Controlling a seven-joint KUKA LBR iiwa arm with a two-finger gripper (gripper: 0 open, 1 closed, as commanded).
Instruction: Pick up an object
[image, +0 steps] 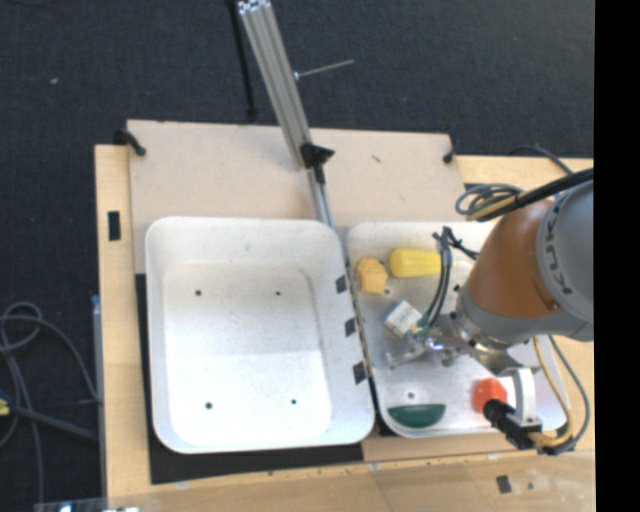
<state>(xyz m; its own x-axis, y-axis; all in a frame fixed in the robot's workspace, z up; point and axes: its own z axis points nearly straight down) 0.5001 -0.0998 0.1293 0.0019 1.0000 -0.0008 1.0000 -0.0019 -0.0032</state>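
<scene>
**A:** White bins, two of them, side by side on the bench (115, 300). Left bin (245, 330) is just bare plastic w/ a few dark dots. Right bin (400, 245) has all the stuff.

**B:** What's in it?

**A:** Yellow cylinder-ish object (413, 263) near the far wall, lying on its side. Just left of it, a smaller tan-yellow block (371, 276), close to the divider btw the bins. Below those, a small white item w/ blue-green markings (402, 318), approx mid-bin. Dark green half-round piece (416, 413) at the near rim. Red-orange object (486, 391) at the near right, next to a white bracket; can't tell if it's loose or part of the rig.

**B:** Arm?

**A:** Grey arm w/ orange band (510, 275) comes in from the right, over the right bin's right half. Gripper (425, 347) is low in the bin, pointing left, just below and right of the white item.

**B:** Holding anything?

**A:** Nothing visible btw the fingers. Whether they're apart or together, can't tell; that area is a blur of metal and cables. White item looks near the tip but touching or not, can't say.

**B:** Rest of the scene?

**A:** Aluminium rail (285, 90) slants down from the top to the bins' far edge. Tan board (230, 170) under the bins, dark carpet (60, 80) around, loose cables (40, 350) at left.
</scene>
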